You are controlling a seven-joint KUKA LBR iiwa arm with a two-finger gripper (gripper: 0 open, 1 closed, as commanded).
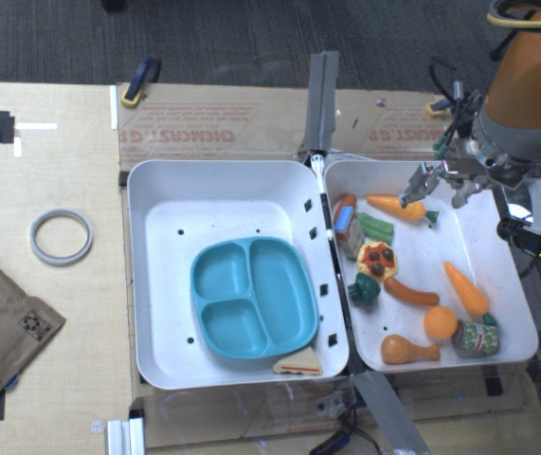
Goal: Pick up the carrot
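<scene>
- Jaws (pixel 438 188) of the grey arm hang over the upper part of the right bin (pixel 512 254), two metal fingers splayed apart, nothing between them.
- Carrot (pixel 398 207), the task's thing: lies flat in that bin, just below and to the left of the jaws, pointed end away from them, green stub end nearest them. The left finger tip looks close to the carrot's thick end; contact cannot be confirmed from this slant.
- A second orange piece of carrot shape (pixel 466 288) lies lower in the bin, well below the jaws. The nearer one is judged the target.
- Other items below-left of the jaws: green pepper piece (pixel 377 227), pizza slice (pixel 377 258), sausage (pixel 411 294), orange ball (pixel 440 323).
- Far left of the jaws: left bin (pixel 147 254) with a blue divided plate (pixel 254 297).
- Step in hand, as judged: approach and alignment above the carrot; grasp not yet made.
- Next move calls for: a small shift toward the carrot's middle, jaws set across its width, a descent to the bin floor, then closure.
- Risk: the tapered, round body may roll or squirt out; the pepper piece sits near enough to be nudged.
</scene>
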